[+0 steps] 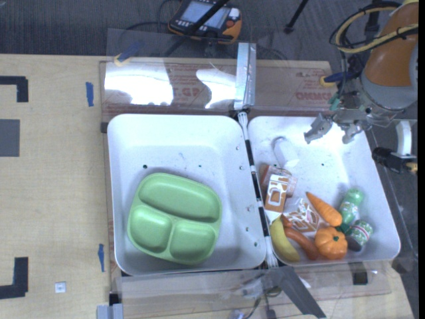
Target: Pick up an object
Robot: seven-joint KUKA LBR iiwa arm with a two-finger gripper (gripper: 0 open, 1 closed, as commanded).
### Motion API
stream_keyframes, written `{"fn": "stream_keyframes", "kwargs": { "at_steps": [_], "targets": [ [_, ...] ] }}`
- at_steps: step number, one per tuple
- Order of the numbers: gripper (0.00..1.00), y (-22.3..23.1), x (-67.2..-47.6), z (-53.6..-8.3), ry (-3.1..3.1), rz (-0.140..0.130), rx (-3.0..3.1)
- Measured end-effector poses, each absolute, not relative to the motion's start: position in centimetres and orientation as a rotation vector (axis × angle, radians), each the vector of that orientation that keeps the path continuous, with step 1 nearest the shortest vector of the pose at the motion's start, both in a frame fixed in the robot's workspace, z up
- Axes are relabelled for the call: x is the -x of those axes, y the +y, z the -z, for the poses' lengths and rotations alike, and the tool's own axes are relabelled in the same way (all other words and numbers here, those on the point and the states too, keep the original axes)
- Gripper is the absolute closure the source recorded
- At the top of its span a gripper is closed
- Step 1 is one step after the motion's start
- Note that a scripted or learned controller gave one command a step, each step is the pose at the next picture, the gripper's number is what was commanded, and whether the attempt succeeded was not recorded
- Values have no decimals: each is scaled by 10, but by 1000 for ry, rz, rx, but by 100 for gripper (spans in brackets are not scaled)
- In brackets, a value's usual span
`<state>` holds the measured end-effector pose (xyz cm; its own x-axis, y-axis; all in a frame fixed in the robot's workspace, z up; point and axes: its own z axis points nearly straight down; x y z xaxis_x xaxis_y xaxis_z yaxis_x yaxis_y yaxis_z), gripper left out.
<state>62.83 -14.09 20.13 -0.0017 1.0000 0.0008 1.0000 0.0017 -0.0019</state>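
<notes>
Camera view: The gripper (333, 130) is hanging above the upper right part of the right bin (378, 158), with its two fingers (315, 131) spread apart and nothing showing between them. The objects are lying well apart from it, clustered at the bin's lower end: a carrot (324, 208) is resting on a patterned packet (302, 218), a small orange pumpkin (331, 242) is sitting just below the carrot, a banana (283, 241) is lying at the lower left corner, and a green bottle (350, 206) is lying at the right. A brown carton (279, 188) is lying beside the divider. The left bin (133, 145) is holding a green divided tray (175, 217).
</notes>
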Motion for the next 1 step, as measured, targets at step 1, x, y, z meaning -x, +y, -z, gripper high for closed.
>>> {"fn": "stream_keyframes", "kwargs": {
  "at_steps": [1],
  "targets": [
    [0,-184,-551,-176,-2410,0,2013]
  ]
}}
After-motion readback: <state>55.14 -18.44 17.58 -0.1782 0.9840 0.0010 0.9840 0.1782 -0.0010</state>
